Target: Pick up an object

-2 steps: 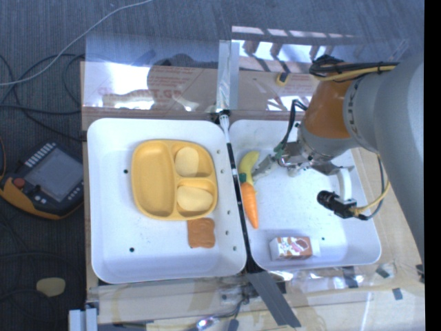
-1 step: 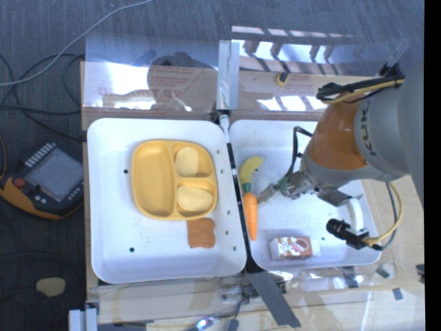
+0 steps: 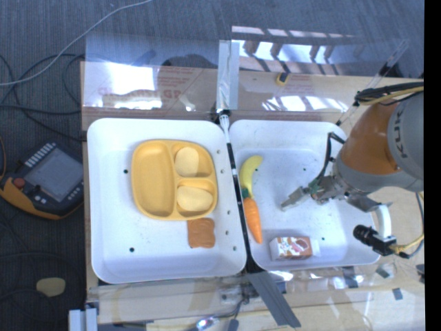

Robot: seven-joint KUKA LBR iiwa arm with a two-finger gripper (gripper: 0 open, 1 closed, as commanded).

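One claw (image 3: 293,198): sits low over the bare floor of the right bin (image 3: 303,154), pointing toward the divider. The fingertips appear slightly spread, with nothing between them; no object is held.
Arm (image 3: 375,147): grey with an orange band, it reaches in from behind the claw and slants down to it, which keeps the wrist clear of the bin wall.
Packet (image 3: 294,247): nearest item, just ahead of and below the claw, lying flat against the bin's front wall. Judged a plausible pick, though the wall restricts finger clearance on one side.
Carrot (image 3: 252,219): beyond the claw tip, lying lengthwise along the divider. Judged awkward to grasp because one side is close to the wall.
Banana (image 3: 249,171): beyond the claw and slightly up, touching or nearly touching the carrot's top end, also beside the divider.
Left bin (image 3: 103,254): across the divider, well apart from the claw.
Brown item (image 3: 201,233): farther on, flat on the left bin floor.
Yellow tray (image 3: 151,178): farthest, three compartments; pale rounded pieces rest in the two nearer the claw.
Task status: grasp not yet made.
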